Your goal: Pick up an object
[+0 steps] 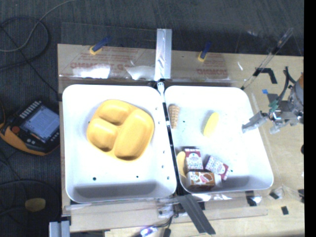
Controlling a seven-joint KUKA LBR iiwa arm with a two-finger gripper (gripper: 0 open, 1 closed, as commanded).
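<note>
One lemon (pixel 211 123), three cartons (pixel 193 159)

Big bread-like lump (pixel 120 128) fills left bin (pixel 74 181); cartons (pixel 202 169) probably crowd right bin's (pixel 256 177) front.

My gripper (pixel 276 116) is blurred and my arm is cut off at the right edge. Left and below it, the small cartons (pixel 202 168) overlap, their labels unreadable.
</note>
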